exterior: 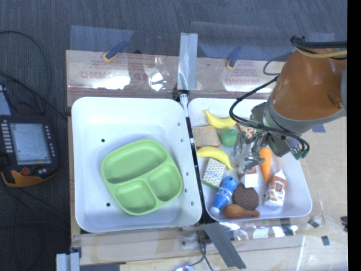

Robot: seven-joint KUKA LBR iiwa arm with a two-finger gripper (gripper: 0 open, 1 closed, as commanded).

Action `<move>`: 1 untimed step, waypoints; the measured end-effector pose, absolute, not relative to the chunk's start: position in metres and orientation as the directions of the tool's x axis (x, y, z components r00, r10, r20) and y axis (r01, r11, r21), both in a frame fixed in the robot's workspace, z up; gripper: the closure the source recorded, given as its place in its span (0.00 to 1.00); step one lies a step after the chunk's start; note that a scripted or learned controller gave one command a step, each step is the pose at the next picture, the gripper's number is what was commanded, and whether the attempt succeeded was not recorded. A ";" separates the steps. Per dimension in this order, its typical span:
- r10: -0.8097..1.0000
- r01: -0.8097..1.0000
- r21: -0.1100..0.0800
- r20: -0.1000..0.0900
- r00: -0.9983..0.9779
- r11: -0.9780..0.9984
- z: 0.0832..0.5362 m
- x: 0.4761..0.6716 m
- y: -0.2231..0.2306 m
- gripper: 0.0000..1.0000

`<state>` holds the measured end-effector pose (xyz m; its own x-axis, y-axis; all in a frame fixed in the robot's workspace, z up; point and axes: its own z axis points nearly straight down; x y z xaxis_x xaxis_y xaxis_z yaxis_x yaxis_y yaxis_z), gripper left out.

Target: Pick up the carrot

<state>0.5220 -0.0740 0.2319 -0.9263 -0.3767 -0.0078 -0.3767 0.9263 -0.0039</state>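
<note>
A robotics lab. A wooden bench point(79, 72) stands on dark grey carpet point(169, 10), bearing two shallow white bins point(84, 168) held by taped plastic sheeting point(124, 72). A grey and orange industrial arm point(313, 86) reaches in from the right. A robot teach pendant point(28, 145) with screen and black cables point(34, 55) lies beside the bench.

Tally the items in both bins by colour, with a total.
Green: 2, tray, green piece
Yellow: 2, bananas
Orange: 1, carrot
Blue: 1, bottle
Brown: 3, bread, cookie, drumstick
White or patterned: 2, carton, checked box
Total: 11
</note>
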 end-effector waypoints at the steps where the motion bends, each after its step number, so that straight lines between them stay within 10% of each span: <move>1: -0.376 -0.376 -0.006 -0.010 -0.927 0.927 0.241 0.523 -0.074 1.00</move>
<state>0.5232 -0.0738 0.2413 -0.9266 -0.3760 -0.0101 -0.3760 0.9266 -0.0063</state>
